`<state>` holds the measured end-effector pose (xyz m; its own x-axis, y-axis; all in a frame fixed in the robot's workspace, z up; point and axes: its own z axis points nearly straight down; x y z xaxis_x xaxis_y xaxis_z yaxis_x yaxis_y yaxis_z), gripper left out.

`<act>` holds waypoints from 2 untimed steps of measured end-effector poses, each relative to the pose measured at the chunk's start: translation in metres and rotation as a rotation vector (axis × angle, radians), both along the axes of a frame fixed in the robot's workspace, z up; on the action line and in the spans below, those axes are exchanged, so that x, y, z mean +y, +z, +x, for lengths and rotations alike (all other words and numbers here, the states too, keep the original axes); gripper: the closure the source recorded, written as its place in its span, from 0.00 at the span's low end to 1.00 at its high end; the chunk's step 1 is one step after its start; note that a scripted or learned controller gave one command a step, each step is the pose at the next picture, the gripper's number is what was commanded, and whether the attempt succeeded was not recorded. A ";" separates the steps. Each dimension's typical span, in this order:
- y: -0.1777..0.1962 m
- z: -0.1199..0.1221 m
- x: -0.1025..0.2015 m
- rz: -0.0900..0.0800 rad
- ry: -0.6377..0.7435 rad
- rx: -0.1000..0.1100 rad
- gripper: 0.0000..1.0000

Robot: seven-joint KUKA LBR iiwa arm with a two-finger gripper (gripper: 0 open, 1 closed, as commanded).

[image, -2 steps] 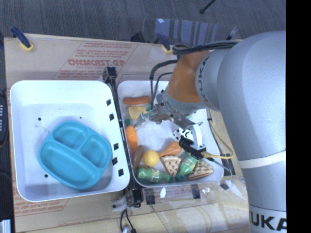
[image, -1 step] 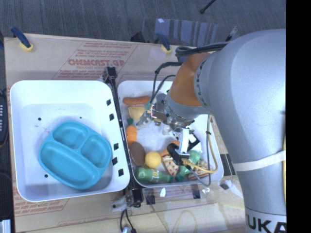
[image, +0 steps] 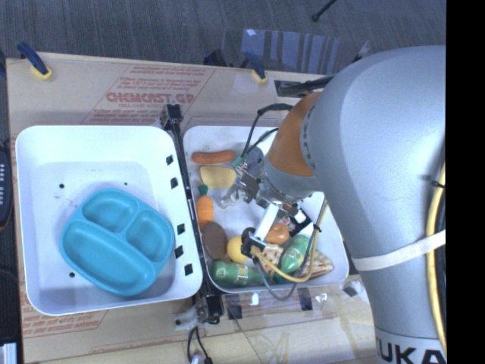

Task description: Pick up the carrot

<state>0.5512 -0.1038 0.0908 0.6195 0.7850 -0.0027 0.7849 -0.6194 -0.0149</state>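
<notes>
The carrot is a short orange piece with a green top. It lies in the right bin against the left wall, just below a pale yellow item. My gripper hangs over the middle of that bin, a little up and to the right of the carrot and close to the yellow item. The arm's wrist and orange band hide much of the bin's right half. Nothing visible is held off the bin floor.
Around the carrot lie a sausage, a brown oval item, a small yellow fruit, a green bottle and an orange piece. The left bin holds a blue divided plate.
</notes>
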 end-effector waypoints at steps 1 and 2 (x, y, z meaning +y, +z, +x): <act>0.009 0.000 0.001 0.007 0.011 0.007 1.00; 0.018 0.000 0.003 0.013 0.021 0.015 1.00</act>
